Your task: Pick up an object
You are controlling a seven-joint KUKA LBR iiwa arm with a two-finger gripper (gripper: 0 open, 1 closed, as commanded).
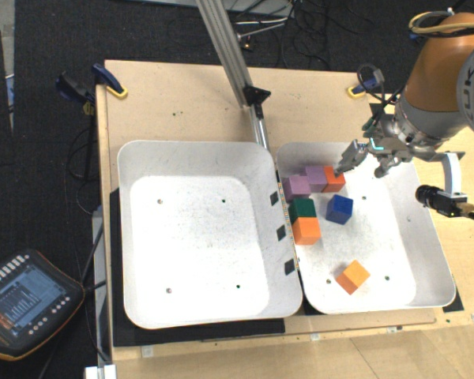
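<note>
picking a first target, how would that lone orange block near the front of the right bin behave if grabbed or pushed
The orange block looks like a rigid cube with flat faces, so it should slide or pivot when pushed, not roll. It sits skewed to the right bin walls, so fingers closing off-square may twist it. Standing apart from the other blocks, it probably won't jam against neighbours.

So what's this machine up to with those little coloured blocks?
A grey and orange robot arm is trying to pick up a block. Its gripper hangs open over the right bin, holding nothing yet. The nearest blocks are a red one and two purple ones; green, orange and blue blocks lie further in.
</note>
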